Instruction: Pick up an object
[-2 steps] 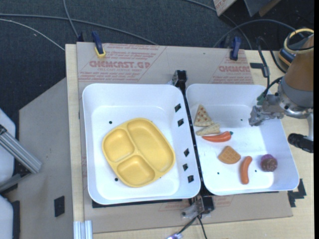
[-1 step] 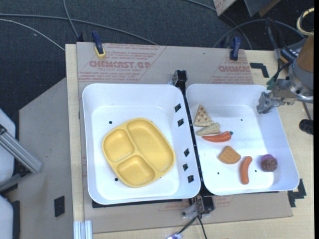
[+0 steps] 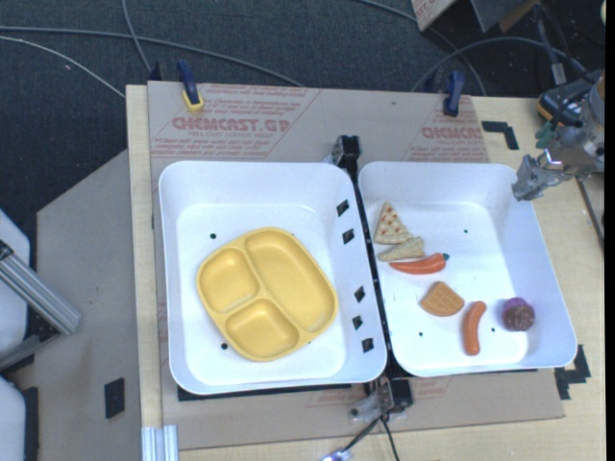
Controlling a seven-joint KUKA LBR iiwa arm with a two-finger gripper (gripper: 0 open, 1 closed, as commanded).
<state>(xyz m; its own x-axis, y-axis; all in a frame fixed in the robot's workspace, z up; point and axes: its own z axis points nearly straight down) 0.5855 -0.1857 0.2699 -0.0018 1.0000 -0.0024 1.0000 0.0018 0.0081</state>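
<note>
We are seeing the toy food lying in the right bin (image 3: 538, 257): a waffle wedge (image 3: 388, 223), a cracker (image 3: 402, 250), a red chili (image 3: 419, 264), an orange biscuit (image 3: 442, 300), a sausage (image 3: 472, 327) and a purple ball (image 3: 518, 314). The gripper (image 3: 530, 182) is hovering over that bin's far right corner; we cannot tell its state. A yellow divided tray (image 3: 266, 293) is sitting in the left bin (image 3: 178, 257).

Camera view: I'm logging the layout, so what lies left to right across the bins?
Yellow tray → chili → orange piece → sausage → purple ball.
</note>
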